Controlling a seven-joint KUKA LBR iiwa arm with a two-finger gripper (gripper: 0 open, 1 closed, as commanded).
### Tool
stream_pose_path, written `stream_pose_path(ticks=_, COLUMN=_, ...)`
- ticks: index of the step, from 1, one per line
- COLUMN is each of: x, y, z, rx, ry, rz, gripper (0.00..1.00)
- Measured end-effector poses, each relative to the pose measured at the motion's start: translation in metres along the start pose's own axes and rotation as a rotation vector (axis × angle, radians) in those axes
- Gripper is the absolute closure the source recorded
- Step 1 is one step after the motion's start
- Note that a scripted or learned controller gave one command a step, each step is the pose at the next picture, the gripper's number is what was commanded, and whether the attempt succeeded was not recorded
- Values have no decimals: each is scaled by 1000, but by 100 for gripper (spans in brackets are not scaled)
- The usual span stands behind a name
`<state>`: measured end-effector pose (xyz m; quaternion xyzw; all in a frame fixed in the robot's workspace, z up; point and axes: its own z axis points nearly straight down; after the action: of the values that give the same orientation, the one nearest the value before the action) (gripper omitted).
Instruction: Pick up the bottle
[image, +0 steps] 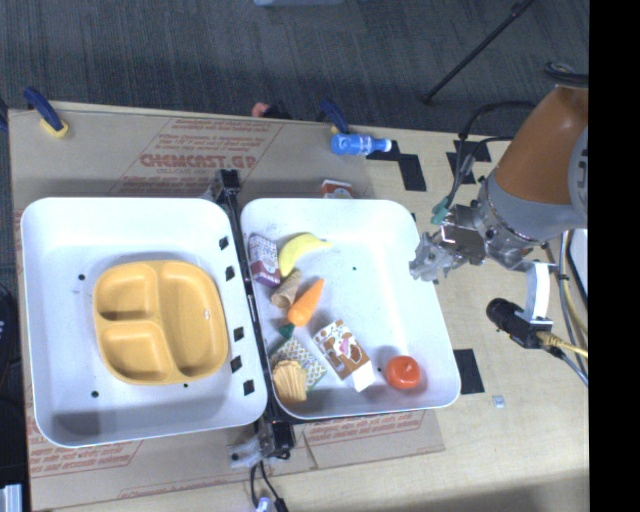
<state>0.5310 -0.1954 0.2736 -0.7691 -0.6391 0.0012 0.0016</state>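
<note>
At the right bin's (430, 330) right rim, just outside its wall, you will find the gripper (432, 258), low over the bench (500, 430). Whether it is open or closed cannot be told at this slant, and nothing is seen in its grasp. Behind it, the grey wrist runs up and to the right into the orange band (540, 140), so the arm leans in from the right at a slant.

Count for the right bin:
- one banana (298, 248)
- one carrot (306, 300)
- one tan cone-like piece (286, 291), touching the carrot
- one dark packet (263, 257), against the left wall
- one printed carton (345, 354)
- one red-orange round fruit (403, 372), just beside the carton
- one patterned packet (298, 356)
- one tan ridged piece (289, 380), at the near left corner

The left bin (60, 400) holds one yellow divided plate (160, 320).

Note that one bottle (357, 145), small and blue, lies on its side on the bench beyond the right bin's far rim. It sits outside both bins and well apart from the gripper.

Two blue clamps (45, 110) (333, 115) sit at the bench's far edge.
</note>
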Motion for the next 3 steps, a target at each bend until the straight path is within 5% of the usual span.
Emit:
stream_pose_path(ticks=1, x=-20, y=-52, z=3, rx=0, ry=0, rz=-195, gripper=100)
stream_pose_path(ticks=2, x=-1, y=-55, z=-3, rx=-2, ry=-2, rz=28, gripper=100)
stream_pose_path(ticks=3, x=56, y=-66, z=-36, rx=-2, ry=0, rz=309, gripper=100)
